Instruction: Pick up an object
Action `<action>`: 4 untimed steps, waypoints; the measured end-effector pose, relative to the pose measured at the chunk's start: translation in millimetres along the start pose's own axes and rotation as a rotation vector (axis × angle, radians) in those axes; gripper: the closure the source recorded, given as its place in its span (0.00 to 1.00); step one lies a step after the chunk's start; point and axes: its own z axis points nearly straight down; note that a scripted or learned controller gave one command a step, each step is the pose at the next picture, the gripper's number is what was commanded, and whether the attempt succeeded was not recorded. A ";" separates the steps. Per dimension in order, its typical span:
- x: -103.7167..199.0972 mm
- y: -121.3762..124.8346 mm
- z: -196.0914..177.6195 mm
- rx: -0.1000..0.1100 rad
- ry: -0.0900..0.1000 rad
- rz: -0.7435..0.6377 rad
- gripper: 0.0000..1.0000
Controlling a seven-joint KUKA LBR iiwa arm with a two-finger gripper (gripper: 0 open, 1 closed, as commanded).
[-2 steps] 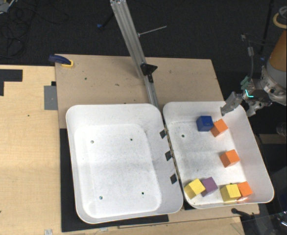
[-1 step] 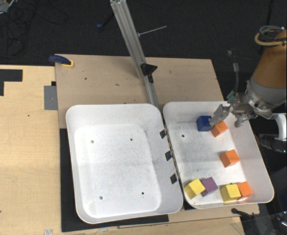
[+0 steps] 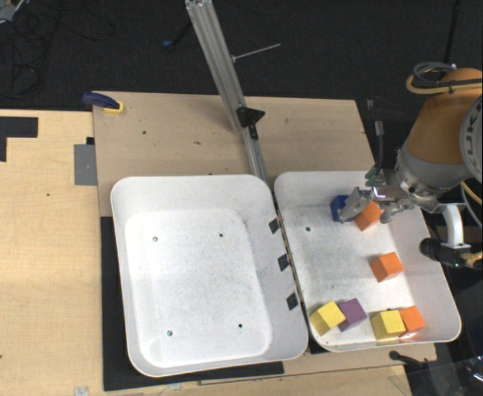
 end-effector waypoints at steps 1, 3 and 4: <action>4.6 -6.0 63.4 0.002 0.001 0.004 0.00; 9.3 2.1 -2.4 -0.010 -0.002 0.003 1.00; 18.9 1.3 -54.5 -0.011 -0.002 0.003 1.00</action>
